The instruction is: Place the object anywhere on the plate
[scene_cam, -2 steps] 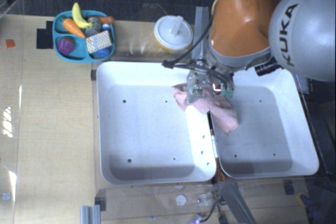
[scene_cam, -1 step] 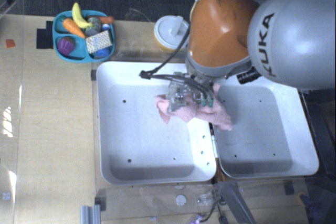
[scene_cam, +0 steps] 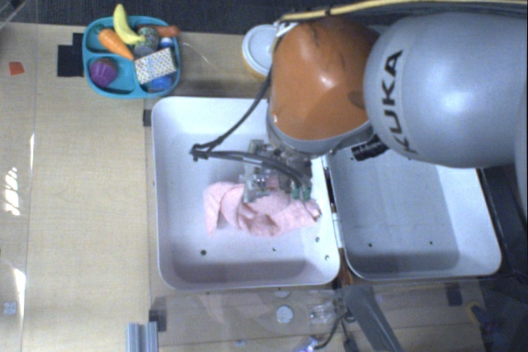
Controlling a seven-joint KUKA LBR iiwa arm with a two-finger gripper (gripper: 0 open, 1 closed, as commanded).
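Observation:
A crumpled pink cloth-like object (scene_cam: 256, 214) lies in the left white bin (scene_cam: 177, 177), right of its middle. My gripper (scene_cam: 271, 184) points down directly over the object's upper edge, touching or nearly touching it. The wrist and the orange band hide much of the gripper. A blue divided plate (scene_cam: 92, 62) sits on the bench beyond the left bin's far left corner. It carries a toy banana (scene_cam: 124, 25), a carrot (scene_cam: 114, 43), a purple piece (scene_cam: 104, 72) and a flat grey checked piece (scene_cam: 157, 66).
The right white bin (scene_cam: 412, 235) lies under the arm's big grey link (scene_cam: 445, 86). A round white and yellow dish (scene_cam: 257, 50) peeks out behind the arm at the left bin's far edge. A black cable (scene_cam: 223, 146) loops over the left bin.

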